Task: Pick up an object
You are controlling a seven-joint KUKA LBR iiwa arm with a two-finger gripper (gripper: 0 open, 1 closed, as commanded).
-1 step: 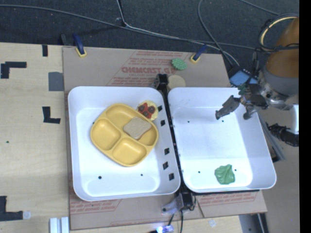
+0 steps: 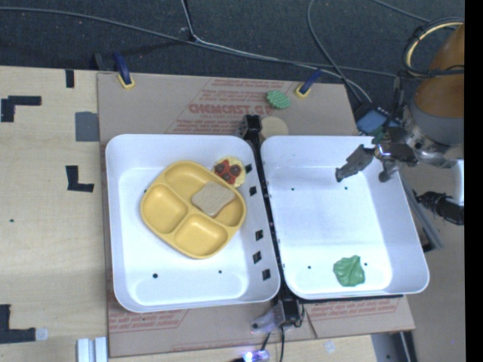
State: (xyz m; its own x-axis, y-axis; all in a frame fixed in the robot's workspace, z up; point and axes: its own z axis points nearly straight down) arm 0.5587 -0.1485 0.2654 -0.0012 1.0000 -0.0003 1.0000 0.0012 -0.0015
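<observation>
A green leafy piece (image 2: 349, 271) lies near the front right corner of the right bin (image 2: 317, 210). In the left bin (image 2: 128, 202) a yellow divided plate (image 2: 181, 217) holds a tan slice of bread (image 2: 213, 198), and a small red and dark piece (image 2: 229, 170) rests at the plate's back right edge. My gripper (image 2: 367, 164) hangs over the back right part of the right bin, open, with nothing between its two dark fingers. It is well behind the green piece.
A small green object (image 2: 278, 99) lies on the cardboard behind the bins. Black clips (image 2: 259, 236) run along the seam between the bins. Cables (image 2: 226, 47) cross the dark floor at the back. The arm's body (image 2: 438, 104) stands at the right edge.
</observation>
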